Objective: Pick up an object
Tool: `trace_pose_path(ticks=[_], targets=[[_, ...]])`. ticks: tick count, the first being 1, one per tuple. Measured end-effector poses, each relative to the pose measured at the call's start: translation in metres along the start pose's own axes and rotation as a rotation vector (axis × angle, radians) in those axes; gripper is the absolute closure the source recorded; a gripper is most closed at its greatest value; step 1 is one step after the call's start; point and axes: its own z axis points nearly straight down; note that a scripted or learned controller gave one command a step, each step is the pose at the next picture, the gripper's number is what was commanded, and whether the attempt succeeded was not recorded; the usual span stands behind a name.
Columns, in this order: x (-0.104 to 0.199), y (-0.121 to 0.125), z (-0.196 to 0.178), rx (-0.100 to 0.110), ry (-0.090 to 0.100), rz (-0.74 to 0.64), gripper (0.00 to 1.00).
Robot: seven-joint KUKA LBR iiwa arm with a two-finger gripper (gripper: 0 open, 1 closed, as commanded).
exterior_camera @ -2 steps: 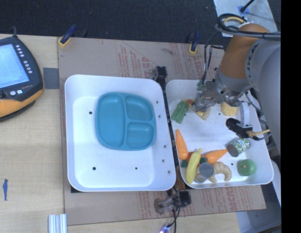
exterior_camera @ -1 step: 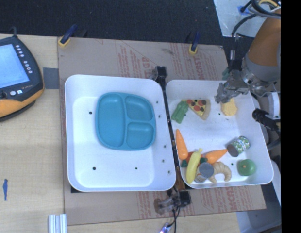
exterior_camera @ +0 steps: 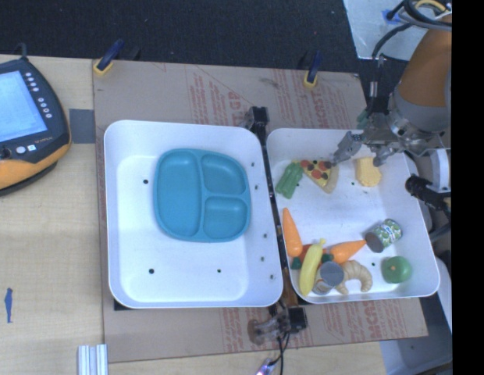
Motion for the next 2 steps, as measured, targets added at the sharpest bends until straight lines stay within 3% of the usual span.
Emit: trace_pose_path(ticks=[1,2], targets=[[0.006,-0.08,0.089,0.003,0.0,-0.003,0.0],[0.005,-0.08,0.079,0.004,-0.001,-0.006,1.0]])
